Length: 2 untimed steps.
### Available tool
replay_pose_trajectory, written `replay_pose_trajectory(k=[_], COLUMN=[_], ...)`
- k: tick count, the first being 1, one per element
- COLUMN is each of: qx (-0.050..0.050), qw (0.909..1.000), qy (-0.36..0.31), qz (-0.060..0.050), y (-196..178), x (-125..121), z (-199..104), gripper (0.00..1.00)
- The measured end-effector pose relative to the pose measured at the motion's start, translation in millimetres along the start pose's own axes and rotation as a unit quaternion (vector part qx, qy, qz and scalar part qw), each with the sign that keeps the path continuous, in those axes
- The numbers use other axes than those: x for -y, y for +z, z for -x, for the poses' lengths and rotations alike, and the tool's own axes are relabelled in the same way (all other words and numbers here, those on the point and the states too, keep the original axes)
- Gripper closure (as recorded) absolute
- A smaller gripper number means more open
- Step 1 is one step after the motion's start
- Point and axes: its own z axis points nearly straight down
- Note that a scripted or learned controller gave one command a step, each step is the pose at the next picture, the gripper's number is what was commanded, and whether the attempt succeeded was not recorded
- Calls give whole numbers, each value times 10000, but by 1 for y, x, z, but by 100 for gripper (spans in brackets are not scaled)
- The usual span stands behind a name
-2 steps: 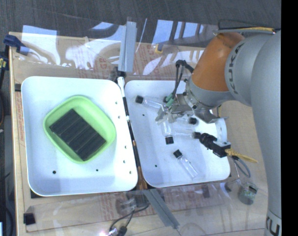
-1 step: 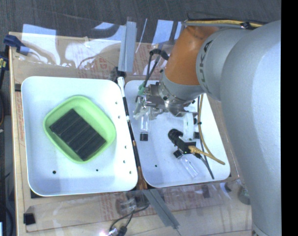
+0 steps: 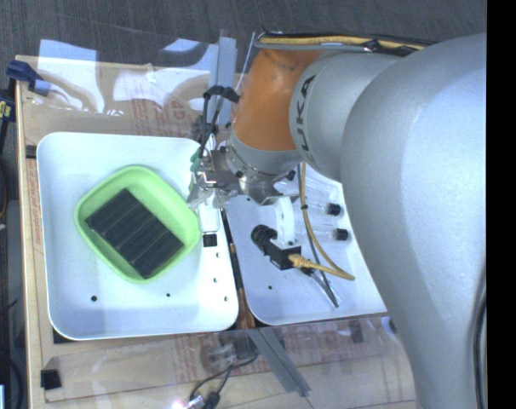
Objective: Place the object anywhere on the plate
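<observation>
A lime green plate (image 3: 183, 220) lies in the left white bin (image 3: 62, 160), left of its middle. On the plate rests a dark, ribbed rectangular slab (image 3: 134, 222), lying flat and turned at a slant. My gripper (image 3: 207, 224) hangs over the right edge of the left bin, just off the plate's right rim and apart from the slab. Nothing shows in its grasp. The grey arm with its orange band (image 3: 271, 100) covers much of the right bin.
The right white bin (image 3: 283, 309) is largely hidden under the arm. A black part with a yellow cable (image 3: 279, 254) shows over it. A ridge between the two bins (image 3: 237, 279) runs below the gripper. Cables lie at the bench's front edge.
</observation>
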Motion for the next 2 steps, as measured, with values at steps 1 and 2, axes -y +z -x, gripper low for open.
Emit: replay_pose_trajectory(k=[1, 2], qx=[0, 9], qw=[10000, 9993], qy=[1, -373], qz=[1, 25], y=[0, -80], x=[0, 29], z=[0, 40], gripper=[0, 0])
